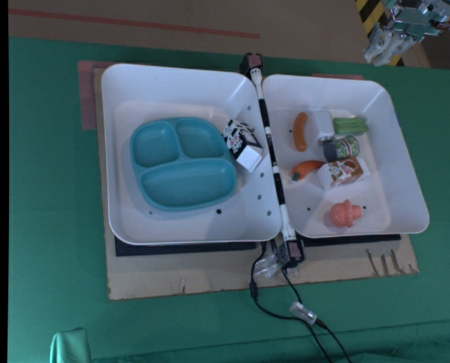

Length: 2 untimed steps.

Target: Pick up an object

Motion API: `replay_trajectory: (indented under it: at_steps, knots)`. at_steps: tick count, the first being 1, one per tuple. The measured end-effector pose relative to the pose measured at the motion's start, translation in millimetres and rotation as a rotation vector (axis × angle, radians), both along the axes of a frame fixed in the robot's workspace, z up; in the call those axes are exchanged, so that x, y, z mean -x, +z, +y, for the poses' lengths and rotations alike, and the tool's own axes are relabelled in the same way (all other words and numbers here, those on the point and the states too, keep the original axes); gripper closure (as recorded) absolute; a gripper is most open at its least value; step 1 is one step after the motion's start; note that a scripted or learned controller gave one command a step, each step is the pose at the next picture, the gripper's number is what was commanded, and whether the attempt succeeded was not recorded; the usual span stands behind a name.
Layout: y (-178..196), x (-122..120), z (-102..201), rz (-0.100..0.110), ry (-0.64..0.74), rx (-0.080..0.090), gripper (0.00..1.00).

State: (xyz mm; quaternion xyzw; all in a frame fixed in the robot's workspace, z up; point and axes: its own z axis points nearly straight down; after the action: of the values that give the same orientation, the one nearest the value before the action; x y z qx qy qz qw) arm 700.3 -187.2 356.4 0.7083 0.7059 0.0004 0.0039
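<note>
Nearest the camera, at the lower edge of the frame, a black cable with a clear plug (301, 312) trails across the green bench cover (51, 203). Just above it lie the two shallow white plastic bins. The left bin (126, 89) holds a teal three-compartment plastic plate (183, 162), with a small black-and-white patterned carton (242, 144) resting against the plate's right edge, close to the divider between the bins. The right bin (383, 104) holds the likely targets, clustered near its centre: a pink rounded toy (345, 213) lowest, then a small white-and-brown carton (341, 172), an orange carrot-shaped toy (307, 169), a dark tin with a green label (341, 147), an orange sausage-shaped toy (300, 130) and a green block (349, 125).

Farthest off, in the upper right corner, the gripper (383, 48) hangs above the bench beyond the right bin, well apart from everything; whether it is open or closed I cannot tell.

Nothing is picked up yet. The risk lies in the crowding: the tin, carton and carrot touch or nearly touch, so a descent there may nudge neighbours or pinch two at once. Rounded toys could slip out.
</note>
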Motion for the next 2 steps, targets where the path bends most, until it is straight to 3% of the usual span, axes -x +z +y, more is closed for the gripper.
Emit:
replay_trajectory:
  at_steps: [2]
  knots:
    - [-2.1, 0.1, 0.2, 0.002, 0.000, -0.001, 1.00]
